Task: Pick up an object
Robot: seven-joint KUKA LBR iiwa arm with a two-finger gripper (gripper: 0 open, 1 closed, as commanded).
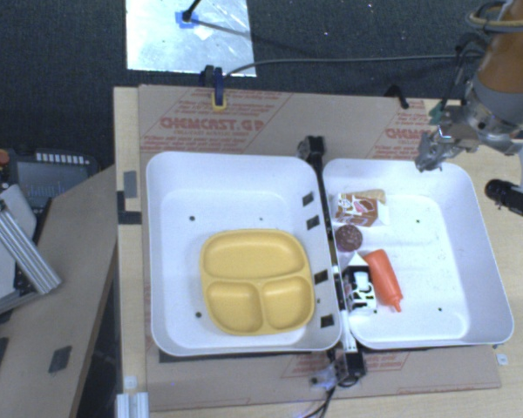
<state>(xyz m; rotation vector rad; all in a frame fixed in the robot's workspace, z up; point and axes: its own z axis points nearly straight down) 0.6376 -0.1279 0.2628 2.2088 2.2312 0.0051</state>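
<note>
- The bench (244,116) is topped with brown board printed in red letters, and it bears both bins.
- The left bin (170,233) is white and shallow, and touches its neighbour along a black clipped seam.
- The right bin (453,259) is also white, with its things gathered near its left wall.
- The arm (510,50) reaches in from the upper right, showing its orange band above grey metal.
- A yellow plate (256,281) with three compartments lies flat in the left bin, toward the near right corner.
- The gripper (429,159) hangs over the far rim of the right bin (whether it is spread or closed I cannot tell), well apart from the things below.
- An orange carrot (384,277) lies at a slant in the right bin.
- A brown-and-white packet (360,205) lies beyond it.
- A black-and-white piece (359,290) sits just beside the carrot.
- A dark red disc (349,237) rests just below the packet.
</note>
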